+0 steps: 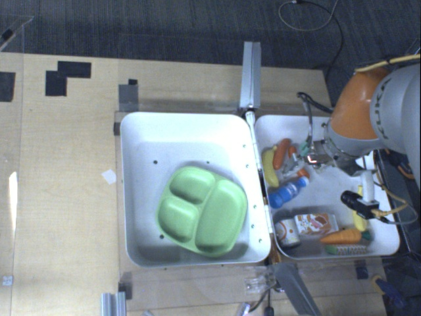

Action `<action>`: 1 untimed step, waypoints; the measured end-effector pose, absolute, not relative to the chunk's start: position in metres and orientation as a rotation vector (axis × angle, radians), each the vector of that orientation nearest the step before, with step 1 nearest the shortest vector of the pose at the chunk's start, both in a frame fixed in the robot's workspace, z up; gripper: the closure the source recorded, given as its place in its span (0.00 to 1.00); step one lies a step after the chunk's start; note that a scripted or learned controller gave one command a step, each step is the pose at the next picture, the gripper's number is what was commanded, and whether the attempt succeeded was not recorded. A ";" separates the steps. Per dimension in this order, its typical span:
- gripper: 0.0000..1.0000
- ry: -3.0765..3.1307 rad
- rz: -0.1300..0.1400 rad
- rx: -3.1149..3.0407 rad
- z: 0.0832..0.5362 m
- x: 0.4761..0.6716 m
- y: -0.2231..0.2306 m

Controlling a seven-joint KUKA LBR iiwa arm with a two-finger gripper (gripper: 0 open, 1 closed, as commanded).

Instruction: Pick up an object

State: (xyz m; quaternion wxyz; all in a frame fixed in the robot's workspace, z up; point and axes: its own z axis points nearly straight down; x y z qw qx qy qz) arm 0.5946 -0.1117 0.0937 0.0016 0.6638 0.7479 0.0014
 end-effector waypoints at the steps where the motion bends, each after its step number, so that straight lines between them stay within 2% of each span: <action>1: 1.00 2.347 0.008 2.080 0.104 0.596 -0.111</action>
